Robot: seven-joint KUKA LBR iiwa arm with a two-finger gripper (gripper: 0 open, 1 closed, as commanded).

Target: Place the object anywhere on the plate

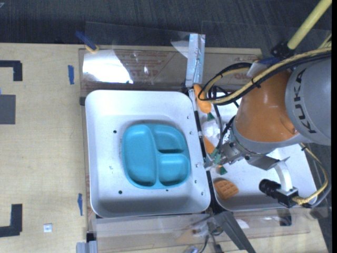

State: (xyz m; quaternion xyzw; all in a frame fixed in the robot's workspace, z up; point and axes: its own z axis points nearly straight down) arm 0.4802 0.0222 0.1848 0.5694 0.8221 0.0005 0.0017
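objects lie in the right bin (295, 202): a waffle-like brown piece (226, 188) near its front left corner and an orange item (202, 103) by the divider. the jaws (218, 159) hang low over that bin's left side; whether they grip anything cannot be told. the arm (274, 107) reaches in from the right, bent downward. the blue plate (155, 154) sits in the left bin (105, 120) on the tabletop (37, 157).

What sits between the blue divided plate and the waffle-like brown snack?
In the camera view, bare white floor and the bins' adjoining rims separate the blue divided plate from the waffle-like brown snack.
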